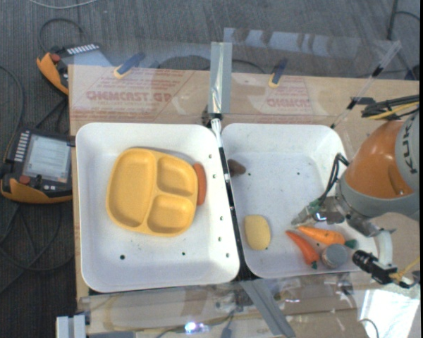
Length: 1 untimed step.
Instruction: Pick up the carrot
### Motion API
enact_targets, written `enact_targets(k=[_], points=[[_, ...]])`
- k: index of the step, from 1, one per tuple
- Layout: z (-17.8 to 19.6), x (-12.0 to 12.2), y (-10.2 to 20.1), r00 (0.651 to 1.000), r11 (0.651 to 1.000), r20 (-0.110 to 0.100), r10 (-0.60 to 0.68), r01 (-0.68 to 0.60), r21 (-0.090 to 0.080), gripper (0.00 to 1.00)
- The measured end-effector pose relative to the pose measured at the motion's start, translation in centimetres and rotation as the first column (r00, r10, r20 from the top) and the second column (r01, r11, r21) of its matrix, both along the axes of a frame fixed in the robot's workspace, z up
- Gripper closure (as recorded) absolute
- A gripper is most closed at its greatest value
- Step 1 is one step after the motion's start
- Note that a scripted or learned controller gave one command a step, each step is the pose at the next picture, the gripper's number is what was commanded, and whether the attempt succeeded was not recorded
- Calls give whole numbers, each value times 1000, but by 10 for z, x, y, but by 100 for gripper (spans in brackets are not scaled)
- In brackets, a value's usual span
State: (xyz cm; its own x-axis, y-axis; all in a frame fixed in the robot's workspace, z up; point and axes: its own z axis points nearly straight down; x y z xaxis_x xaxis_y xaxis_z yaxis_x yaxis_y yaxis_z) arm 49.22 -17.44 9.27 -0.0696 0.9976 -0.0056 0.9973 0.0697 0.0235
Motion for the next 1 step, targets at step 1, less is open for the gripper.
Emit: enact_targets(k=[1], points=[[90, 17, 107, 1000, 1000, -26, -10, 11, 5, 100]])
